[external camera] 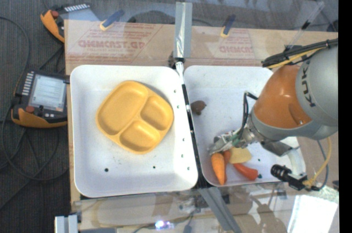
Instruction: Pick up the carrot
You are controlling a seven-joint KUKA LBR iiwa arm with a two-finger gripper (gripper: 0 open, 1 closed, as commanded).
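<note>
Camera view: the arm [300, 100] is seen entering from the right of the frame, its bulk spread over the right bin [220, 81], with the gripper [226, 141] low in that bin, left of the orange band. The left bin [82, 171] is taken up by a yellow tray [135, 115] with compartments.

The carrot [218, 167] lies at the lower edge of the right bin, just below and slightly left of the gripper, its long axis running nearly up and down the frame, the narrow end toward the bottom. The coming move is judged to be a short drop downward in the frame, the fingers set across that axis. Whether the fingers are spread or closed cannot be told; nothing is seen between them.

Room is tight: a pale chunk [240, 156] and a red piece [246, 171] lie just right of the carrot, and the bin wall is close below. A small brown lump [198, 107] sits well apart, higher up near the divider.
</note>
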